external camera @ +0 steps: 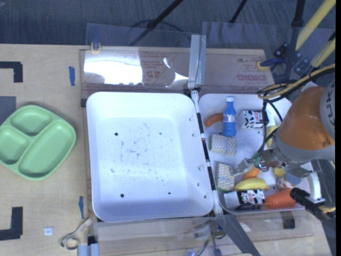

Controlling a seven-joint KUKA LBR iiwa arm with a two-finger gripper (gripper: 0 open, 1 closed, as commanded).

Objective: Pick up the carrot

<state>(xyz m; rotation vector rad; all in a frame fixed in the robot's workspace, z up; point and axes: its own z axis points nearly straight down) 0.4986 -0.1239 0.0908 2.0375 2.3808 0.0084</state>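
The arm (309,127) reaches in from the right over the right bin (213,103), its orange band showing above the wrist. The gripper (254,167) hangs low in the middle of that bin, over a small orange object (252,173) that cannot be identified; whether it is open or closed cannot be told from this view, and nothing can be seen held by it.

The carrot (278,198) lies near the front edge of the right bin, towards its right corner, pointing roughly along the front wall. Just to its left is a black and white carton (249,198) with a cow-like pattern; its printing is too small to read. A banana (252,184) lies just behind the carton, near the gripper. A sponge (225,176) sits to the left of the banana, and a second sponge (223,144) lies further back. A blue bottle (229,119) with a white cap stands at the back of the bin, with an orange sausage-shaped item (213,119) to its left and another black and white carton (252,118) to its right.

The left bin (144,153) has only faint marks on its floor. A green divided plate (34,141) rests on the bench well to the left. Behind the bins, cardboard (240,68) carries red printing, which is seen reversed and cannot be read
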